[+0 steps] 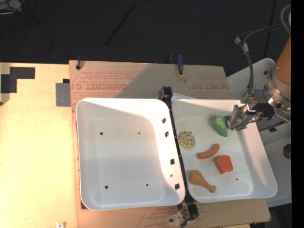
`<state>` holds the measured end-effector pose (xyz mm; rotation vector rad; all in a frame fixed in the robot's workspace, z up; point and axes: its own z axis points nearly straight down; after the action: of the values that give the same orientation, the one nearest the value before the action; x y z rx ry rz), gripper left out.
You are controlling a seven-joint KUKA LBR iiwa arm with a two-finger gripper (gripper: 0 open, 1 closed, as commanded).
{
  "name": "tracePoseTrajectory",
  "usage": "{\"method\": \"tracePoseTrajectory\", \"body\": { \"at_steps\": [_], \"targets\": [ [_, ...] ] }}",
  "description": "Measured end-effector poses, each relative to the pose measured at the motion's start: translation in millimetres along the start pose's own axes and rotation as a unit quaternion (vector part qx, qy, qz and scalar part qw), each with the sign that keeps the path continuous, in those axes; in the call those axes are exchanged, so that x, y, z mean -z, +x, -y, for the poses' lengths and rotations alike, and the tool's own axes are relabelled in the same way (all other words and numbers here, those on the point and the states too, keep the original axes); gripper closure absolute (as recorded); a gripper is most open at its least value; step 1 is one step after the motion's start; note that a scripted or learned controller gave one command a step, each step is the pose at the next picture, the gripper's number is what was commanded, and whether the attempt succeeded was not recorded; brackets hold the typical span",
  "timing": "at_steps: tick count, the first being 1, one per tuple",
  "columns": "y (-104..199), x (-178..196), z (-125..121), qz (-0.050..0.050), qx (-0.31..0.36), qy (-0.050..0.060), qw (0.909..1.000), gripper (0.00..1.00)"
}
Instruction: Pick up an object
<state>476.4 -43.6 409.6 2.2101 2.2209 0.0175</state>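
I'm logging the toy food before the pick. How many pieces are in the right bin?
5: a green vegetable at the far side beside the gripper, a cookie near the divider, a sausage mid-bin, a red block beside it, a drumstick nearest the camera. None looks hidden.

Bins: you have two shallow white bins, the left bin (90, 127) and the right bin (259, 175), side by side.
Toy foods: you can count five, all in the right bin.
Green items: one, a green leafy piece (219, 125).
Cookies: one, a round cookie (186, 139) with dark chips.
Sausages: one, an orange sausage (208, 151).
Red blocks: one, a red-orange block (224, 164).
Drumsticks: one, a brown drumstick (201, 180).
Arms: you see one arm, with one gripper (236, 120).
Clamps: one blue clamp (180, 65) at the cardboard's far edge.
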Motion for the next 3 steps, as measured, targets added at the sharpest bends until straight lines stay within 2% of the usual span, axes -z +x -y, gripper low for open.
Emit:
{"method": "tracePoseTrajectory", "body": {
  "at_steps": [1, 2, 3],
  "targets": [
    [-51.5, -185.7, 7.2, 0.000, -0.005, 0.017, 0.9998, 1.00],
    [-85.3, -325.3, 5.6, 0.002, -0.004, 0.006, 1.0000, 1.00],
    [-85.6, -311.2, 5.4, 0.000, -0.007, 0.007, 1.0000, 1.00]
  ]
}}
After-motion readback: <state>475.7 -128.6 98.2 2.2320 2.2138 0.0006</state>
